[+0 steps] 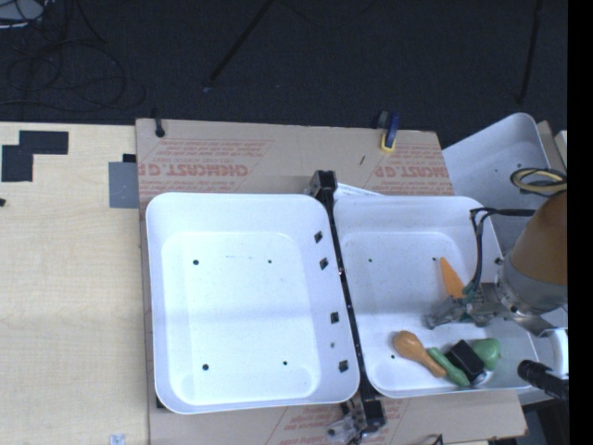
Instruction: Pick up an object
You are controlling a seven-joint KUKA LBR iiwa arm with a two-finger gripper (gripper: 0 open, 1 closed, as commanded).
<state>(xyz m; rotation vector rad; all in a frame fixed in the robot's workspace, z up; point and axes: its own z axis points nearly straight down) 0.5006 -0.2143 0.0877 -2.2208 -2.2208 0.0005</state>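
Observation:
In the right bin (398, 248) lie an orange carrot-shaped piece (450, 276) near the right wall, a tan wooden spoon-like object (417, 350) at the front, and a green object with a black block on it (470, 357) in the front right corner. My gripper (454, 311) reaches in from the right, low over the bin floor, just below the orange piece and above the green object. Its grey fingers (438, 318) point left, and nothing shows between them.
The left bin (236, 299) sits beside the right one, with a black clamp bar (334, 286) between them. Both stand on a cardboard sheet (278, 160). A cable (478, 239) loops over the right bin's wall by the arm.

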